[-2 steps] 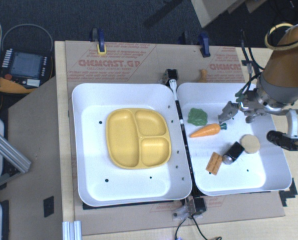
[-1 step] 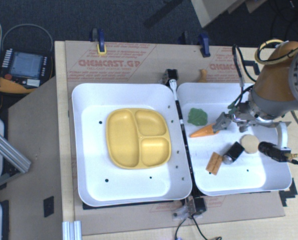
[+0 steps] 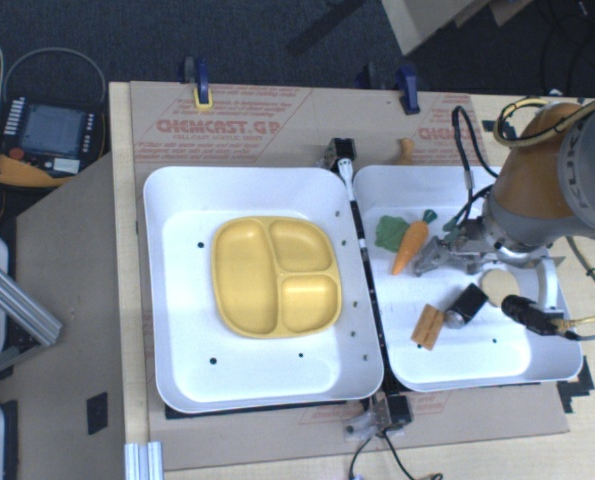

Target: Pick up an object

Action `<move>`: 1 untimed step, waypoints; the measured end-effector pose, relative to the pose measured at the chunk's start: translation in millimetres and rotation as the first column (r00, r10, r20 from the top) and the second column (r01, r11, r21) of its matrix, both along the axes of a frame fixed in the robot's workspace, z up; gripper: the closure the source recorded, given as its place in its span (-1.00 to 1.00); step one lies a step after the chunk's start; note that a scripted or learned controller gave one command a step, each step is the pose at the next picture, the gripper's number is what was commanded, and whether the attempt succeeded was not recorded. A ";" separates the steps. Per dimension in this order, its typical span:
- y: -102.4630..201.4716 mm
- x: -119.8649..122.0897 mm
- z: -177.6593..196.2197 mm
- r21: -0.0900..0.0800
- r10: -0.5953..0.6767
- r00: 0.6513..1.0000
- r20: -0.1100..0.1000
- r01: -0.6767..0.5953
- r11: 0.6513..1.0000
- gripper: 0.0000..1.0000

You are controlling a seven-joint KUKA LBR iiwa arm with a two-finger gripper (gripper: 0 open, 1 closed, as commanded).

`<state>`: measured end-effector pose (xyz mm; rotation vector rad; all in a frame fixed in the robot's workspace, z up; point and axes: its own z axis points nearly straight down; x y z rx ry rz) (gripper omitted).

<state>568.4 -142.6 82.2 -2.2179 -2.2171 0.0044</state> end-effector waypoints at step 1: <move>-0.5 1.3 12.9 -0.002 -0.001 1.000 0.006 0.001 1.000 1.00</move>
